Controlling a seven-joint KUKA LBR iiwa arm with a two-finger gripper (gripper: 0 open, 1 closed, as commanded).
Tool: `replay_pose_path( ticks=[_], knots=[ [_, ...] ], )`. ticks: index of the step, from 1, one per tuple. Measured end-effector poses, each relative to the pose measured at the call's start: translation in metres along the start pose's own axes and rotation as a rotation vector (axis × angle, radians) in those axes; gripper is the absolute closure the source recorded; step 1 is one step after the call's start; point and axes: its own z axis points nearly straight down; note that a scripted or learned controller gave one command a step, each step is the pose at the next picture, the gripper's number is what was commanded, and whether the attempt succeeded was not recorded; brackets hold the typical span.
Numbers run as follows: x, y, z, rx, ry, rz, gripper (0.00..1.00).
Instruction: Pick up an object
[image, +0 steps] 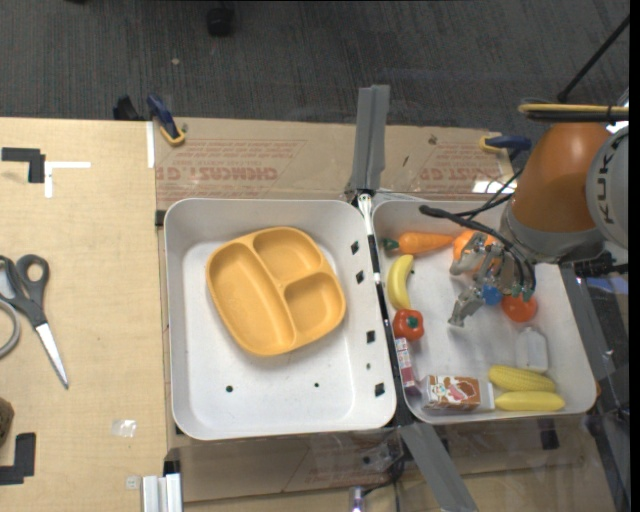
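Hovering hand (466, 312) in right bin (560, 425), fingers apart, nothing gripped, tomato (407, 323) just left.

Arm (580, 190) cut off at right edge; scissors (35, 310) cropped at left

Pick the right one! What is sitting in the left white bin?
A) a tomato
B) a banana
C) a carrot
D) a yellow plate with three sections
D: the yellow divided plate lies alone in the left bin, while the banana, carrot and tomato all lie in the right bin.
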Motion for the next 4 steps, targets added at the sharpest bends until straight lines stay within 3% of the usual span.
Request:
replay_pose_path(
  ticks=[1,2,3,4],
  knots=[
    [0.000,0.000,0.000,0.000,0.000,0.000,0.00],
    [-0.043,0.022,0.000,0.002,0.003,0.177,0.00],
    [-0.016,-0.005,0.000,0.001,0.001,0.130,0.00],
    [-0.018,-0.004,-0.010,0.002,-0.004,0.127,1.00]
  ],
)
